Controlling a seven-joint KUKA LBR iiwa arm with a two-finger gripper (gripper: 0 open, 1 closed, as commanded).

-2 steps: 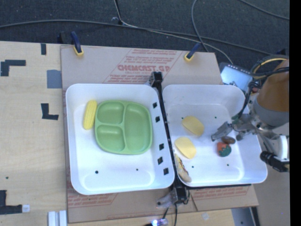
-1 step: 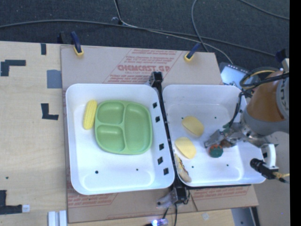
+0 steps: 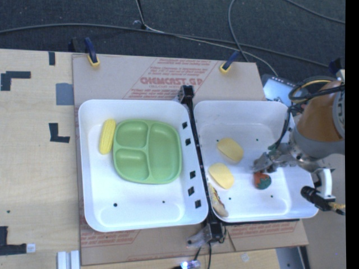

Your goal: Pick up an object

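1. Orange-and-green ball (image 3: 262,180) lies in the right bin (image 3: 241,209), near its right wall.
2. Gripper (image 3: 266,165) sits just above and touching-close; whether the fingers are spread or pinched, I cannot tell.
3. Best play: centre over the ball, descend straight, close gently so it doesn't roll toward the yellow pieces (image 3: 230,149).

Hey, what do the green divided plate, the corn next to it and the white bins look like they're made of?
The green divided plate looks like moulded plastic, matte, with soft rounded compartment edges. The corn seems to be a plastic or rubber toy, uniformly yellow; too small to tell which. The white bins look like smooth, slightly glossy plastic, with thin rounded rims.
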